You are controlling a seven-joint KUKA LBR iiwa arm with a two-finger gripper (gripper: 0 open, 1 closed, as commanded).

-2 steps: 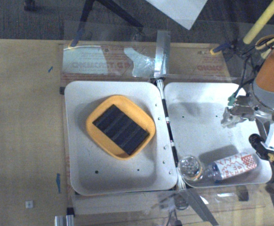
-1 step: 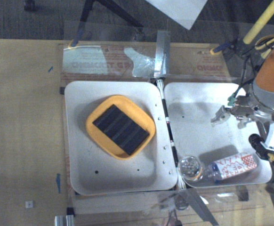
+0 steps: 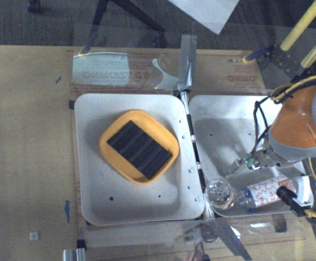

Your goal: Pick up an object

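The robot arm (image 3: 299,118), grey with an orange band, reaches into the right-hand white bin (image 3: 223,118), its end effector (image 3: 248,161) lowered near the bin floor; whether it is open or closed cannot be made out. Just below and in front of it lies a clear plastic bottle (image 3: 256,194) with a red-patterned label. Well to its left, in the other bin (image 3: 93,200), rests a yellow-orange dish with a dark ribbed insert (image 3: 139,147).

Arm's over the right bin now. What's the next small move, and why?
Probably ease the gripper down and toward the near wall, onto the plastic bottle lying on its side there. The gripper hangs above that bin's floor, nothing visibly between its fingers, and the bottle is the nearest object; the yellow-rimmed item sits in the other bin.
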